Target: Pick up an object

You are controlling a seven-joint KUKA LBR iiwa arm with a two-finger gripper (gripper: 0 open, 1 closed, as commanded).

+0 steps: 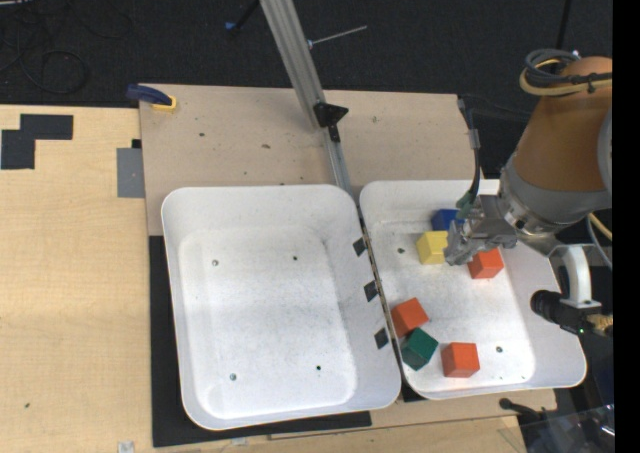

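Grey arm's jaws [462, 244] low in right bin [520, 366], beside yellow cube [431, 247]

Light wood bench [60, 271] with a tan board [240, 141] laid on top — two shallow white bins sit side by side on it, left bin [190, 216] and right bin [545, 366], edges touching.

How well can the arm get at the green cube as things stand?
Probably well. The green cube lies uncovered in the right bin, touching an orange cube on one corner. The end effector is over the same bin, near the yellow cube.
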